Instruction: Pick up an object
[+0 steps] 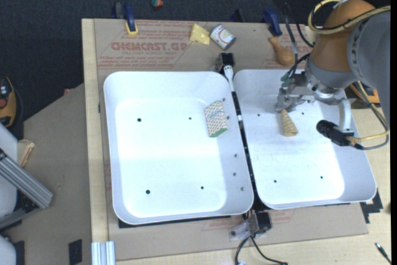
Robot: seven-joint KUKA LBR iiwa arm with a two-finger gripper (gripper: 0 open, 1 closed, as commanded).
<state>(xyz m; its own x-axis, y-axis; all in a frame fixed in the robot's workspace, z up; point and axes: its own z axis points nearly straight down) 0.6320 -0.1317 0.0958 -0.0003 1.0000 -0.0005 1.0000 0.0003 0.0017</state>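
Note:
A tan, cone-shaped object (288, 124) lies in the right bin (310, 186), towards its back left. My gripper (289, 102) hangs directly over the cone's upper end, very close to it or touching it. A small packet with a green and white pattern (216, 118) rests in the left bin (167, 195), against its right wall.
On the board behind the bins lie a yellow piece (200, 35), a small white box (222, 36), a tan lump (282, 51) and a black-handled tool (227, 62). Blue clamps (130, 17) grip the board's back edge.

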